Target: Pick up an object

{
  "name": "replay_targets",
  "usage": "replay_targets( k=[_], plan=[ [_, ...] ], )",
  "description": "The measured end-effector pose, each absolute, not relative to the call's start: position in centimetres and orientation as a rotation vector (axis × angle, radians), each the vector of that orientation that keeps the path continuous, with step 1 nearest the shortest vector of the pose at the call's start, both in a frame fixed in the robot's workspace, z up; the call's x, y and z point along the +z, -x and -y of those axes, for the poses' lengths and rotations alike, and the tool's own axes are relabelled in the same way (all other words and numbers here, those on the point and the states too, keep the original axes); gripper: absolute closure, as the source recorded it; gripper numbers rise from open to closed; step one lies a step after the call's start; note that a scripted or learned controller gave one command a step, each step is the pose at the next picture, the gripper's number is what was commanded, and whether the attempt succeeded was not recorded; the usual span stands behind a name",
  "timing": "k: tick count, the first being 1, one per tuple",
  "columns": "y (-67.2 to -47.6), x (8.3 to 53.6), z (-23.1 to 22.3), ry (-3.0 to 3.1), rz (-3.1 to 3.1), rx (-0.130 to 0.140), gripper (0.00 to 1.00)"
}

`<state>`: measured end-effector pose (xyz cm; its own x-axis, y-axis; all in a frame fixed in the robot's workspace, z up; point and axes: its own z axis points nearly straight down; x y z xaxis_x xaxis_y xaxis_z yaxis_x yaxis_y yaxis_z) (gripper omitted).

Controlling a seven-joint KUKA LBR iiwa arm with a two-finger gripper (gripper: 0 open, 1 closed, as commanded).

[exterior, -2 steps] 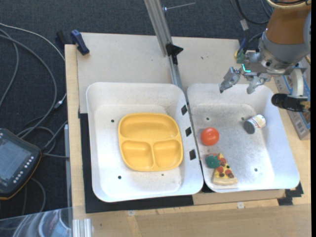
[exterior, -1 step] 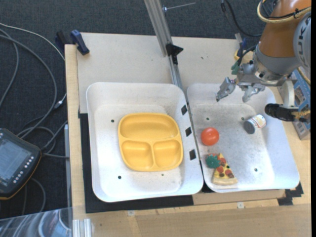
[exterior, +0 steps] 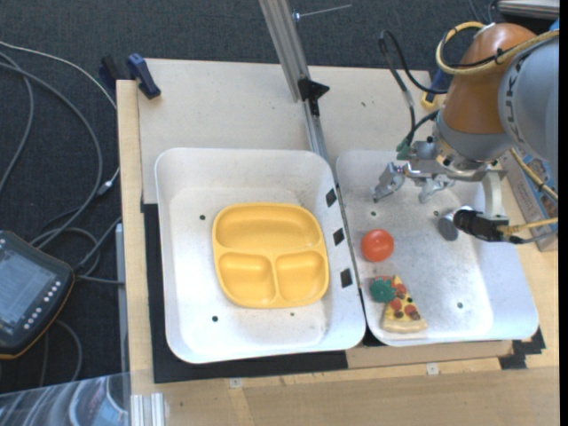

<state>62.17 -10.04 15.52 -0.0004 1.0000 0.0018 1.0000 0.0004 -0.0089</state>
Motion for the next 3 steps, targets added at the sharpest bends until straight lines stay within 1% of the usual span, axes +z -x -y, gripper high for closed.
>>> replay_targets(
  k=[1,2,3],
  plan=[
    [-62.0,11.1,10.5,2.218,2.217,0.006,0.00],
    [-62.2,12.6,10.4,2.220,2.222,-0.003,1.00],
    [-63.1,18.7,10.2,2.224,2.228,-0.008,1.00]
  ],
)
